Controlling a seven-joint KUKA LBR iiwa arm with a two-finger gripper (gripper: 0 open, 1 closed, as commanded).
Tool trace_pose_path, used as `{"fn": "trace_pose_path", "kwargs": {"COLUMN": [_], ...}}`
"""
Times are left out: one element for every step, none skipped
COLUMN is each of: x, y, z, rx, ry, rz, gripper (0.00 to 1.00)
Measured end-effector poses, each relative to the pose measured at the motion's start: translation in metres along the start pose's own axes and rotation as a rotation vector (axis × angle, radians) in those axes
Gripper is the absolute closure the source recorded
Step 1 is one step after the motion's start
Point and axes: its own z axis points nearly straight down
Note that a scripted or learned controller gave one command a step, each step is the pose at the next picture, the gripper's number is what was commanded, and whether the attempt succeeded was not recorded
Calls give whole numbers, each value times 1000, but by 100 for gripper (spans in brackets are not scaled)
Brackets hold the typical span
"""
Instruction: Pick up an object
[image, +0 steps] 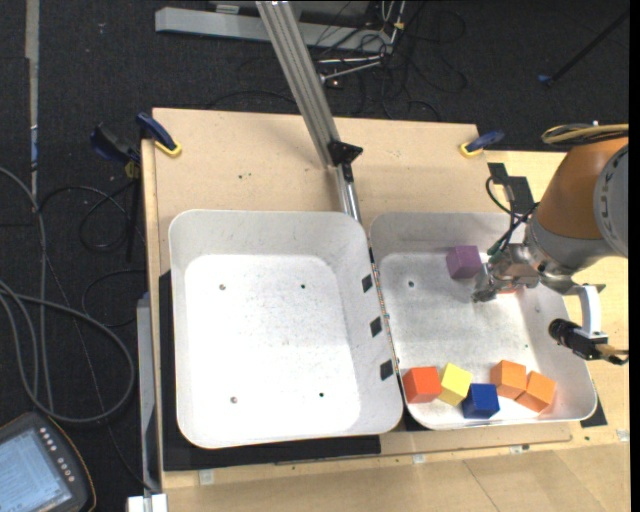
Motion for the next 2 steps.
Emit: {"fn": "trace_pose_path", "kwargs": {"x": [9, 6], "y": [-1, -4], "z": [-49, -93], "rx": [-3, -4], "ry": [0, -1], "rz": [-3, -2], "gripper": [100, 100]}}
